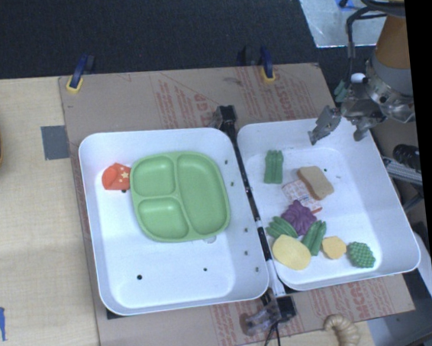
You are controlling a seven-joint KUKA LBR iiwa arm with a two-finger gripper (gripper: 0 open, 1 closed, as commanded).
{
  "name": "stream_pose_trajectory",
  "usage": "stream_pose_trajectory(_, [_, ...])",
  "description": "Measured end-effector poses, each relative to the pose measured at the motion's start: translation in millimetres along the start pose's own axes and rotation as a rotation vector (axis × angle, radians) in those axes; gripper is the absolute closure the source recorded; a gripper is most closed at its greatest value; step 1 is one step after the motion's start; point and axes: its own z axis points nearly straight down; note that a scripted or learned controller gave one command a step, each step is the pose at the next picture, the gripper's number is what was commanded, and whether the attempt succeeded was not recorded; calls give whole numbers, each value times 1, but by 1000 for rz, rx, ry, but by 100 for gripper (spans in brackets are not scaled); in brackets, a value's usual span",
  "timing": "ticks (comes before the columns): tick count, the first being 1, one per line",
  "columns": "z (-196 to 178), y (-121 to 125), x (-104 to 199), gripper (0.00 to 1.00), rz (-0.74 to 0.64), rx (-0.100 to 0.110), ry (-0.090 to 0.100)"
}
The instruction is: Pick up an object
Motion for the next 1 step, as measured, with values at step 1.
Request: stream_pose_trajectory(1, [161,-43,-1,0,1,2,-4])
